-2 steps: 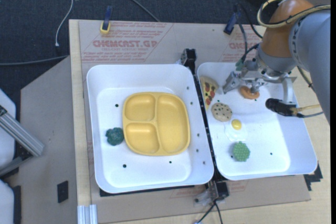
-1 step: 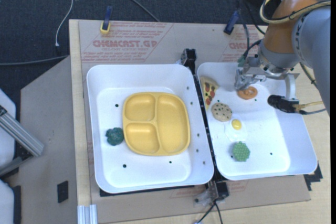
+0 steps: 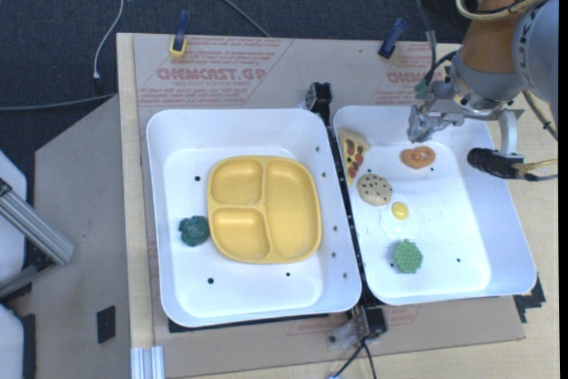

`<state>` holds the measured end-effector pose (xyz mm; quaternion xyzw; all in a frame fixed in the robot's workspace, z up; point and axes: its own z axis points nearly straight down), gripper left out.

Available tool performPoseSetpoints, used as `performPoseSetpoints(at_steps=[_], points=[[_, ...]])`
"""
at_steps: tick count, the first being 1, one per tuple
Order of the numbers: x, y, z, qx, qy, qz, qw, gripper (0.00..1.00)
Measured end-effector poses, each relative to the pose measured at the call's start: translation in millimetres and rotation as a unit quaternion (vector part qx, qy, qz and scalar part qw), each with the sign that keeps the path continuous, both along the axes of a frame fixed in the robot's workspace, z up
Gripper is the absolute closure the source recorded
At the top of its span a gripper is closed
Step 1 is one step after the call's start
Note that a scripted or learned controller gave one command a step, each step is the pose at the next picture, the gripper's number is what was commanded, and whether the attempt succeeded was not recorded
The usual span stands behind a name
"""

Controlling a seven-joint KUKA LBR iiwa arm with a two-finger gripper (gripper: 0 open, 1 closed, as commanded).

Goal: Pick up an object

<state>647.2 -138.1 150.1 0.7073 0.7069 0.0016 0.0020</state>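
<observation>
1. I see the gripper [image 3: 424, 130] low in the right bin [image 3: 497, 235], near its back wall.
2. I cannot tell how far its fingers are apart; nothing shows between them.
3. An orange round toy food [image 3: 417, 157] lies just in front of the fingertips, very near.
4. Further from them lie a cookie [image 3: 374, 188], a pizza slice [image 3: 353, 151], a fried egg [image 3: 399, 216] and a green broccoli [image 3: 406, 256].
5. The left bin [image 3: 177, 146] has a yellow divided plate [image 3: 264, 209] and a dark green piece [image 3: 193, 231].

In your right bin [image 3: 497, 217] lie a pizza slice [image 3: 353, 152], an orange round piece [image 3: 417, 157], a cookie [image 3: 374, 188], a fried egg [image 3: 399, 216] and green broccoli [image 3: 406, 256]; another broccoli [image 3: 193, 230] sits beside the yellow plate [image 3: 264, 209] in the left bin [image 3: 169, 155].
</observation>
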Motion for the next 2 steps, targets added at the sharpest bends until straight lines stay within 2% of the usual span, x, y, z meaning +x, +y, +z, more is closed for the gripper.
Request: performPoseSetpoints(at_steps=[1, 2], points=[[11, 4, 60, -0.0005, -0.002, 0.001, 1.0000, 1.00], [10, 10, 106, -0.0002, -0.001, 0.001, 1.0000, 1.00]])
